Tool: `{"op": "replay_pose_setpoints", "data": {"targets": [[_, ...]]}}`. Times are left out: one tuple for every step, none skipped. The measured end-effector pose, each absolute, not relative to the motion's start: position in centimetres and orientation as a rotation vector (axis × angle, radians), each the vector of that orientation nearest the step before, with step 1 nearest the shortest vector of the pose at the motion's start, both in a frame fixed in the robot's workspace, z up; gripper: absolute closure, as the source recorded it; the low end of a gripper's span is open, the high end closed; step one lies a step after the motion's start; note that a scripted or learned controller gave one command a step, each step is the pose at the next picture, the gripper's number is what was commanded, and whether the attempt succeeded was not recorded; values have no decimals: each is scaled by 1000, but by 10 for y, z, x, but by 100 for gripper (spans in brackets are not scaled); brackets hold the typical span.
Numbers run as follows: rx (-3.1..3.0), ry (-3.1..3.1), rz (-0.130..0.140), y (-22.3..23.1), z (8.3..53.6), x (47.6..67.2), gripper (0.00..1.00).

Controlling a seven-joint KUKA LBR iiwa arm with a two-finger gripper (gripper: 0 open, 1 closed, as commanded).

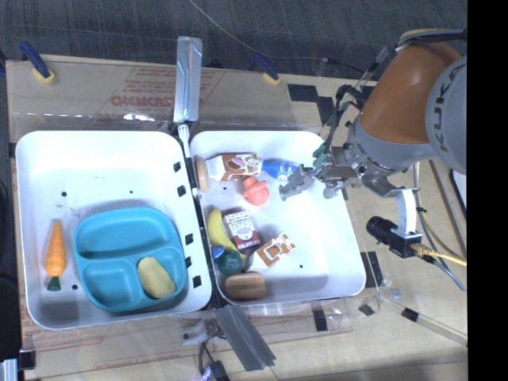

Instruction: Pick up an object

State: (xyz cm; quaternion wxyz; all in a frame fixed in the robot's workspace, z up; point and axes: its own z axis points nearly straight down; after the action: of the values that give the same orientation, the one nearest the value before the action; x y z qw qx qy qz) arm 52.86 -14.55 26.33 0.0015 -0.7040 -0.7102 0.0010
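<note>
Dark carpet behind, wooden counter (119, 86) carrying two white bins side by side; arm reaches in from the right, gripper (295, 182) low over the upper right part of the right bin (333, 252), just right of the red item (255, 190) and below the blue one (278, 167). Can't tell whether the gripper is open or closed from this angle, and nothing visibly sits in it, so I'd call the pick not yet done. Candidates in the right bin: brown-and-white packet (240, 165), banana (220, 228), dark box (240, 228), small carton (275, 249), bun-like item (244, 285), all lying on the bin floor. Left bin (95, 153) has a blue tray (127, 256) with a yellow potato-like piece (156, 277) in one compartment, carrot (54, 254) beside it. Left to do: close on something and lift; red item looks the nearest target, my guess
</note>
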Motion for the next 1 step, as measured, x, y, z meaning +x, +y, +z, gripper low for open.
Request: {"op": "replay_pose_setpoints", "data": {"targets": [[-2079, -2338, 13, -130, 116, 588, 0]]}}
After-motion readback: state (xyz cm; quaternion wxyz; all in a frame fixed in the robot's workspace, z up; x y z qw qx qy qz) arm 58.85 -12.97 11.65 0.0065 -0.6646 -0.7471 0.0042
